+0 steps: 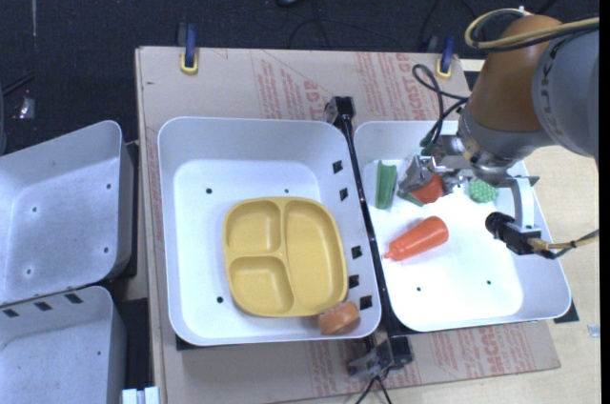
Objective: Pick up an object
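My tool (426, 178) is hanging low in the right bin (496, 297), its state I cannot tell; a small red object (429, 191) is lying right under it, the orange carrot (417, 239) lying just below, slanting up-right.

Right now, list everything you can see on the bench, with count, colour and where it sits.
Bins: two, white, side by side; left bin, right bin.
Divided plate: one, yellow, in the left bin.
Round object: one, orange-brown, left bin's near right corner, beside the plate.
Carrot-shaped object: one, orange-red, middle of the right bin.
Green block: one, right bin near the divider.
Green textured object: one, right bin, partly hidden by the arm.
Red object: one, at the tool.
Clamps: two, yellow and blue, far board edge.
Tool: one, on the grey-and-orange arm, over the right bin.
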You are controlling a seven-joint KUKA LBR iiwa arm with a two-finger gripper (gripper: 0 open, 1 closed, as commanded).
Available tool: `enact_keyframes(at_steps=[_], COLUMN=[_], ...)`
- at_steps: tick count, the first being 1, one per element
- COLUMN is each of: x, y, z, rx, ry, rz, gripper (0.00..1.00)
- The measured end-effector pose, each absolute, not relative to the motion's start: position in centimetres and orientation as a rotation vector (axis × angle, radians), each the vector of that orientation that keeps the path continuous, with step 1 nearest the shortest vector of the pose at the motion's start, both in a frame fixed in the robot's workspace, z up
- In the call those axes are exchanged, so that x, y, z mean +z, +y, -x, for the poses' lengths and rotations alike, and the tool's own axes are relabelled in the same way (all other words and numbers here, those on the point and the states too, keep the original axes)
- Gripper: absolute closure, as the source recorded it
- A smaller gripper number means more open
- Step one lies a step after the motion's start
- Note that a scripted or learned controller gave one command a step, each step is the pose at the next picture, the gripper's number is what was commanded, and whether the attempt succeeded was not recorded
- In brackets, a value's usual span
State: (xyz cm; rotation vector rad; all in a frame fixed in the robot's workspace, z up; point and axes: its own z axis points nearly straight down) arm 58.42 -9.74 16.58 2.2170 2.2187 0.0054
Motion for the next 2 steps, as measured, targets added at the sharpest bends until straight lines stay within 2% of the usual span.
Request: enact_keyframes(at_steps=[1, 2], x=[22.9, 25.2], y=[-9.9, -9.9], z=[-58.2, -58.3], rx=[0.006, 0.003], ry=[2.220, 2.222], rz=[-2.215, -2.217], gripper=[1.00, 1.00])
